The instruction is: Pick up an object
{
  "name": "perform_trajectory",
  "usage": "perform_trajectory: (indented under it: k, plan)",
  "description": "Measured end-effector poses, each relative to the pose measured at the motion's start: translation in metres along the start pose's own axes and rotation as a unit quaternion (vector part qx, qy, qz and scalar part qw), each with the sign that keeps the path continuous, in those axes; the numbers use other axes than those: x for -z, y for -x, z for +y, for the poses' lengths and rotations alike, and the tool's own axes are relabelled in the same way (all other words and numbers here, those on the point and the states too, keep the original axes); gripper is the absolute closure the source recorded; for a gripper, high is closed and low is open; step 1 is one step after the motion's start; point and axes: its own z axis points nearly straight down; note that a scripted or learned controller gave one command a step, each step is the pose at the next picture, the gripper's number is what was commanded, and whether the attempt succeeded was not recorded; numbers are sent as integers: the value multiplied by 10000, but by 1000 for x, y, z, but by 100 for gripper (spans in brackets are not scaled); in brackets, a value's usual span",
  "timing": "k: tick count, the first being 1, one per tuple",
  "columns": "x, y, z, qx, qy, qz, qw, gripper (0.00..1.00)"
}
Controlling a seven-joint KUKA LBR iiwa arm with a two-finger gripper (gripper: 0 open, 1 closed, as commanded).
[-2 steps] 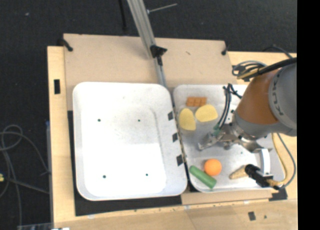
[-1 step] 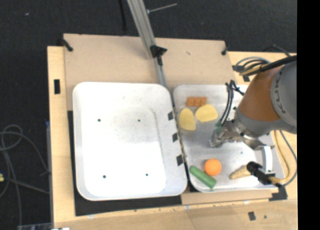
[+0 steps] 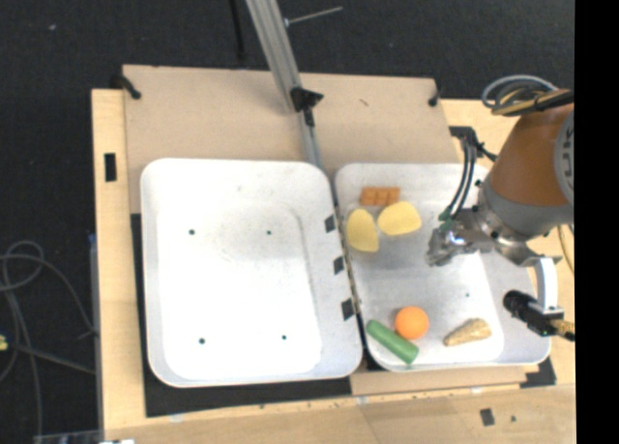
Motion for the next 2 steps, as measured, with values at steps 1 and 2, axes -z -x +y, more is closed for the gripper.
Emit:
perform_trajectory:
  k: [1,2]
  plan:
    - [56,-4,-6,11,-1,2,10000,100]
    - [89,-3,-4,15,-12,4,10000,100]
